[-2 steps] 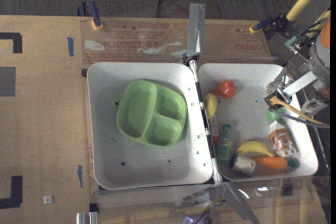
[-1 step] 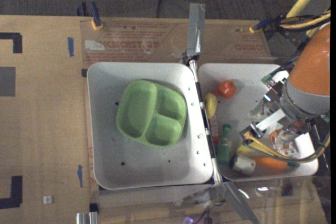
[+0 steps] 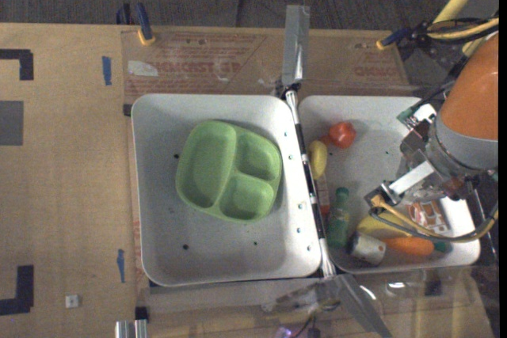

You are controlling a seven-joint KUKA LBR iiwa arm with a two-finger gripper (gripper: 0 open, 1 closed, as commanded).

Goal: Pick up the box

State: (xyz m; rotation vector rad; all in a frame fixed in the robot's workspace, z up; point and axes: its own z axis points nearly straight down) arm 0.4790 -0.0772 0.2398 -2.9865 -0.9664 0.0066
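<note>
The box [image 3: 432, 218] is small and white with red print. It lies in the right bin [image 3: 360, 111] near the front right corner, partly covered by the arm. My gripper [image 3: 434, 192] hangs low right over the box, coming in from the right under the grey wrist and orange band. Whether it touches the box is hidden by the wrist.
Around the box lie an orange carrot [image 3: 412, 246], a yellow banana [image 3: 379, 225], a small can [image 3: 368, 248] and a green bottle [image 3: 340, 216]. A red tomato [image 3: 341, 134] and a yellow fruit [image 3: 318, 157] sit further back. The left bin [image 3: 154, 194] holds a green divided plate [image 3: 230, 169].
</note>
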